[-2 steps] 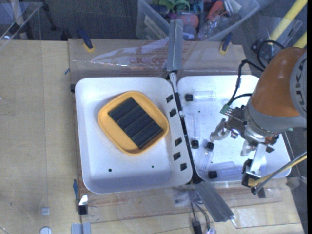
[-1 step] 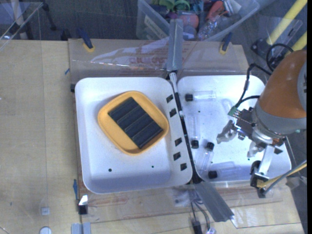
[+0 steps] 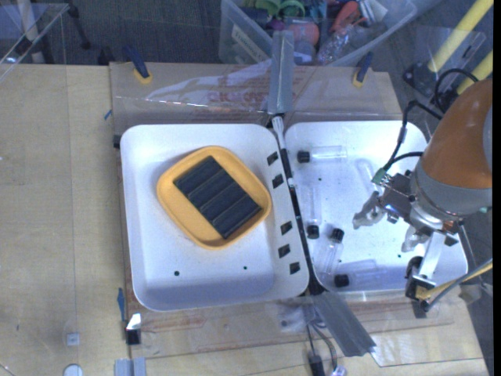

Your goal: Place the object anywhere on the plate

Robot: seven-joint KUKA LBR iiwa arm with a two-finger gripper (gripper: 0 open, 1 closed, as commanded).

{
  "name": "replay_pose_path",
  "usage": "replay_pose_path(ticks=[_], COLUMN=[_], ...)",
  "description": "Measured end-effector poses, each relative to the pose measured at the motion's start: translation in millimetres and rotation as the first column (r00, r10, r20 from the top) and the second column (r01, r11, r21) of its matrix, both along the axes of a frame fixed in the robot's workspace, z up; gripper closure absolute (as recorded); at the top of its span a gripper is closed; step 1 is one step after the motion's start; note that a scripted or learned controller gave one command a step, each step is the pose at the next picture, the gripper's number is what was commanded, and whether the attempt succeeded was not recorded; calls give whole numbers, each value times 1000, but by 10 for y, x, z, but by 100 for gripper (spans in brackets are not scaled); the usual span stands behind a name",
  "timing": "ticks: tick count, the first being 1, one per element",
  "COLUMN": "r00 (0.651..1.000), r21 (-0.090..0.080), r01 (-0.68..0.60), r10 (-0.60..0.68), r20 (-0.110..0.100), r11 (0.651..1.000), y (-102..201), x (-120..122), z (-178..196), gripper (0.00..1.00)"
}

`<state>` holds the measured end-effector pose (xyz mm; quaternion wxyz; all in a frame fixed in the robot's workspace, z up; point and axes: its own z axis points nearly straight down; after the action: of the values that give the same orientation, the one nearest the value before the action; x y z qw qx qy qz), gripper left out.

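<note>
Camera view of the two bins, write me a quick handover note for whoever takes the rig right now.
Gripper: over the right white bin, near its right side; nothing seen between its fingers.
Dark ribbed rectangular object: already lying on the yellow rounded-square plate in the left white bin.
Done: placement looks complete.
Left: probably just pull the arm clear and confirm.

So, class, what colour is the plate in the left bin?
Yellow-orange, with a dark ribbed block lying on it; the plate shows in the camera view.

We see a dark ridged block (image 3: 218, 197) lying on the yellow plate (image 3: 174, 190) in the left bin (image 3: 149, 272).
</note>
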<state>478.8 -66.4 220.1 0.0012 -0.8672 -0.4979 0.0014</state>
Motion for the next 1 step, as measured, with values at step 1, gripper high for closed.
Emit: replay_pose_path(ticks=[1], r00=[996], r21=[2], r01=[-86], r10=[86], r20=[-1], r11=[996], y=[118], x=[2], z=[-19], gripper=[0])
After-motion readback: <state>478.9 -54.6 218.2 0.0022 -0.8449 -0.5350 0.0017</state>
